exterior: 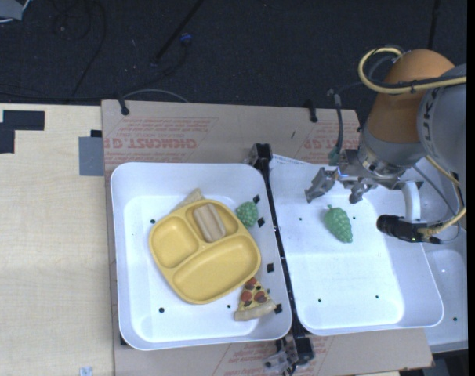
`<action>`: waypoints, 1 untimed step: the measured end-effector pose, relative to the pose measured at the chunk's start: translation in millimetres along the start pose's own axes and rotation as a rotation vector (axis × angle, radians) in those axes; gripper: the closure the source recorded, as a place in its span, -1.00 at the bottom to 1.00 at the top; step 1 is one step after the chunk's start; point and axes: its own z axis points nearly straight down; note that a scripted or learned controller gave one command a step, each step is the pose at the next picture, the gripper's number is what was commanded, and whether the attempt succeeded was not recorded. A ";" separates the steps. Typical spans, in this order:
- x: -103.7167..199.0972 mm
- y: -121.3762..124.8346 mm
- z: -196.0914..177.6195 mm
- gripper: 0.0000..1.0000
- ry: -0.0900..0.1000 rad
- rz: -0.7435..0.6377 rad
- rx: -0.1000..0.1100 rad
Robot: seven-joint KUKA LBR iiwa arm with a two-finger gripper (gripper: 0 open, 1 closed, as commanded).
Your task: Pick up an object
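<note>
Pizza slice [254, 301] hugs left bin's [128, 210] front edge beside yellow tray [206, 257].

You can see red print, upside down, on the brown cardboard sheet [222, 135] under the bins; its letters can't be read reliably.

Two white bins [135, 210] sit on cardboard [190, 135], probably, over a dark floor [222, 37].

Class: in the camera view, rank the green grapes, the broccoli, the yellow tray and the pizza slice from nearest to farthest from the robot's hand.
1. Green grapes, right bin, just below the hand.
2. Broccoli, left bin, by the divider.
3. Yellow tray, middle of left bin.
4. Pizza slice, left bin's lower right corner.
</note>
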 end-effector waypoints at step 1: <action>-0.3 3.1 -8.4 -1.00 -0.002 -0.002 -0.015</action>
